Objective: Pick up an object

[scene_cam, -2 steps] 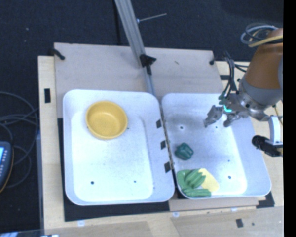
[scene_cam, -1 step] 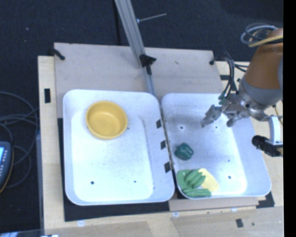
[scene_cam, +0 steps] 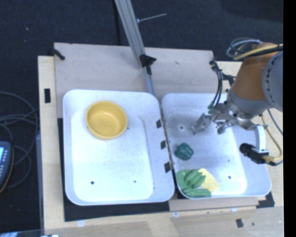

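In the right bin (scene_cam: 237, 181) a small dark green pepper-like object (scene_cam: 184, 151) lies near the left wall. A ridged green object (scene_cam: 191, 178) rests against a yellow one (scene_cam: 209, 181) at the front edge. A yellow bowl (scene_cam: 107, 119) sits in the left bin (scene_cam: 113, 181), toward its back. My gripper (scene_cam: 210, 126) hangs over the back middle of the right bin, above and to the right of the dark green object. It is open, with bare bin floor between its fingers (scene_cam: 199, 125).
A slanted metal pole (scene_cam: 133, 28) rises behind the divider between the bins. Black clips (scene_cam: 164, 144) line the divider. Cables and a black connector (scene_cam: 254, 153) hang off the arm over the right bin's right side.
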Tool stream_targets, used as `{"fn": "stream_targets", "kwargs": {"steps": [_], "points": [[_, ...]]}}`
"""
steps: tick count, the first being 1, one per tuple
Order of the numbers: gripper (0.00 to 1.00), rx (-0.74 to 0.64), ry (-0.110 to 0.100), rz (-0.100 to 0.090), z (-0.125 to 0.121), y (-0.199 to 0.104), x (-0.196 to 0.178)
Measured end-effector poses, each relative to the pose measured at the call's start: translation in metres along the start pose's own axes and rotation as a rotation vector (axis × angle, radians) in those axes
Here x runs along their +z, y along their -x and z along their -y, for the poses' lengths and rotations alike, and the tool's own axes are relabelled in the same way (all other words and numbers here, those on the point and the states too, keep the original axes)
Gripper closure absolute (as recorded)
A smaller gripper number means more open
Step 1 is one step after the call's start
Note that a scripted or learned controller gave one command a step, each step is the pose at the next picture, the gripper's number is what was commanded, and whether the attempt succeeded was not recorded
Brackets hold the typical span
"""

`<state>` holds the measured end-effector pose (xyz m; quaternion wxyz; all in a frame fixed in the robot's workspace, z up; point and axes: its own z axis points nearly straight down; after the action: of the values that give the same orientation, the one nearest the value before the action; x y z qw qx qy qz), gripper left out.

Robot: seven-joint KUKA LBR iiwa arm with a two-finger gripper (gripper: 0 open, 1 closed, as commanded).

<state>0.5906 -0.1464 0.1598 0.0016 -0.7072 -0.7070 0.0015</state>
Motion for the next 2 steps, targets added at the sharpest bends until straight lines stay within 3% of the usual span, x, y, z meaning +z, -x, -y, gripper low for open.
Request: {"fn": "stream_targets", "kwargs": {"steps": [1,2], "points": [[0.00,0.000,0.000,0.000,0.001,0.000,0.052],[1.00,0.002,0.006,0.000,-0.001,0.001,0.039]]}}
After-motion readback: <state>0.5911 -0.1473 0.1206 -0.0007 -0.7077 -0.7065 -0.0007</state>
